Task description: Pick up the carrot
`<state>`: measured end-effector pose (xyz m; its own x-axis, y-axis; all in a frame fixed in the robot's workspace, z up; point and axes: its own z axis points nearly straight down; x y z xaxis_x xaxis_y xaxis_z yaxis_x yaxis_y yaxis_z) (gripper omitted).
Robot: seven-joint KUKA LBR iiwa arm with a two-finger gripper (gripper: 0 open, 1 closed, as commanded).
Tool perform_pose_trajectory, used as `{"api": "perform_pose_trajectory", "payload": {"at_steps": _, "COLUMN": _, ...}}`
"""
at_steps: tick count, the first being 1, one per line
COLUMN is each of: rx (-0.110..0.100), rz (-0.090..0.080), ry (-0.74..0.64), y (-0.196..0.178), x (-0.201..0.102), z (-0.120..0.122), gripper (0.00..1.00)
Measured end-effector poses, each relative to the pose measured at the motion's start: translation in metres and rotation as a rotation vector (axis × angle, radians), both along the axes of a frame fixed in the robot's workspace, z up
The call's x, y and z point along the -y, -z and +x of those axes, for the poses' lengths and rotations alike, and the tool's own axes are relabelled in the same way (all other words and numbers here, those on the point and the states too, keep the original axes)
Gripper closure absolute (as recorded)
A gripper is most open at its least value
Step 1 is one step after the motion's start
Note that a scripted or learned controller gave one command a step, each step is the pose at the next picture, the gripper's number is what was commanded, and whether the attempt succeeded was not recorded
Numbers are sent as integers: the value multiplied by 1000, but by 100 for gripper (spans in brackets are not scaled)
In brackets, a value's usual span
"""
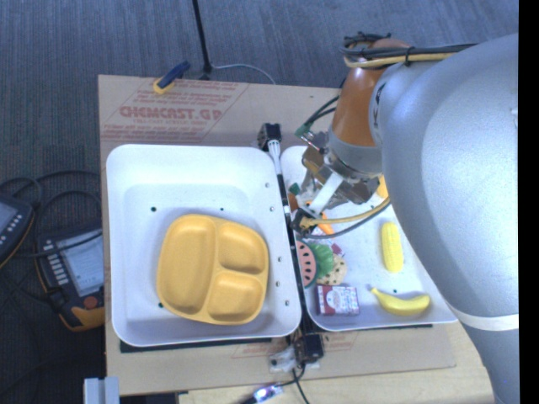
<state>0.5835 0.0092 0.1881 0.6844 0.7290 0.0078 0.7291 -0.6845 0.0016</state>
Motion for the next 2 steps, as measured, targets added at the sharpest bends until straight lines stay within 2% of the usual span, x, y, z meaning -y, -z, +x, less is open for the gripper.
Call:
{"api": "perform_pose_trajectory", "payload": {"at_steps": 1, "rx": -16, "rz": -9, "ry": 11, "y": 5, "x": 73, "z": -67, "gripper": 100}}
{"api": "perform_pose_trajectory", "payload": {"at_steps": 2, "rx": -17, "rz": -3, "ry": 365, "y": 6, "x": -28, "z": -33, "gripper": 100}}
